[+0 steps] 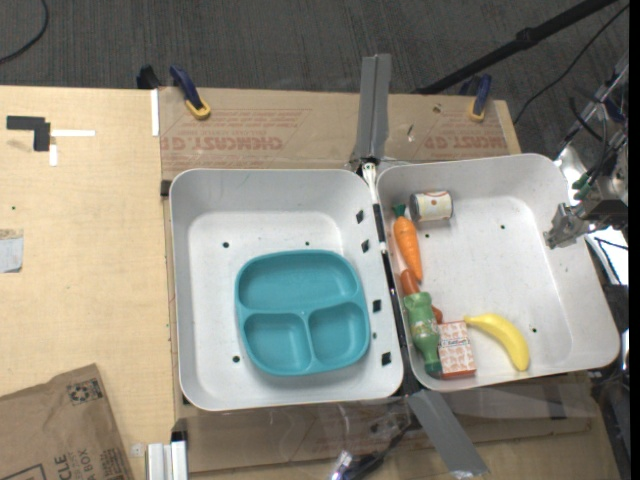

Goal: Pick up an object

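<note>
The arm's two-finger gripper hovers at the right rim of the right shallow white bin, holding nothing visible, so the reach is just beginning and must travel toward the curved yellow banana near that bin's front.

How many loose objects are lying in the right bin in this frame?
5: a can at the top left, a carrot below it, a green bottle and small carton lower left, a banana beside them. More may be hidden along the divider.

A smooth, matt teal plastic tray lies in a white plastic bin on brown cardboard.
</note>
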{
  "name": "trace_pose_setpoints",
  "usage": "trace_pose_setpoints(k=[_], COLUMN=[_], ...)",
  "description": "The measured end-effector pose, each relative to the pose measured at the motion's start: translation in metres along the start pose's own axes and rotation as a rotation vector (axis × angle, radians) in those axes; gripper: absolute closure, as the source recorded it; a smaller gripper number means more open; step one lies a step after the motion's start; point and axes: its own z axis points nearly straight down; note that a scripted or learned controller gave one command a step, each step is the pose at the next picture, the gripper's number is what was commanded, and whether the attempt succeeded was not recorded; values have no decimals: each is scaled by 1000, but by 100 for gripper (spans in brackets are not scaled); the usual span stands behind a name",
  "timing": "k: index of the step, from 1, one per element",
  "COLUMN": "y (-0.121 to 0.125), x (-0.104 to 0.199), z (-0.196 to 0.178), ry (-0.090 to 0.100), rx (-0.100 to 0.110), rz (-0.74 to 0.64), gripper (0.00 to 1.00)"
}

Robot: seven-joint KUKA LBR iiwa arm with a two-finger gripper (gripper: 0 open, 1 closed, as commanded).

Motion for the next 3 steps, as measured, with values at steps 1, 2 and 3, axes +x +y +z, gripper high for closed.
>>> trace_pose_setpoints(k=[1,2,3], y=[-6,52,52], x=[-20,27,29], z=[-20,143,144], ry=[-1,-1,2], rx=[-3,-30,-27], rz=[122,141,139], gripper=[100,100,0])
